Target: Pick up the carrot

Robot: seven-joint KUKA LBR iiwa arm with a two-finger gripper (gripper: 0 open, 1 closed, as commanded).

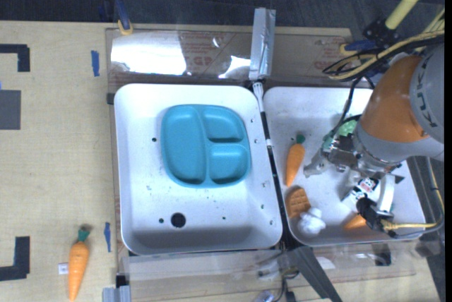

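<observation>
An orange carrot (pixel 294 161) with a green top lies along the left side of the right bin (pixel 318 106), pointing toward the near edge. My gripper (pixel 357 184) hangs over the right half of that bin, to the right of the carrot and apart from it. Nothing shows between it and the carrot. A second carrot (pixel 78 262) lies on the wooden bench outside the bins, at the near left.
A blue divided plate (pixel 206 144) sits in the left bin (pixel 134 173). In the right bin, a brown bread-like piece (pixel 297 200), a small white object (pixel 311 222) and an orange piece (pixel 354 221) lie near the front wall, close below my gripper.
</observation>
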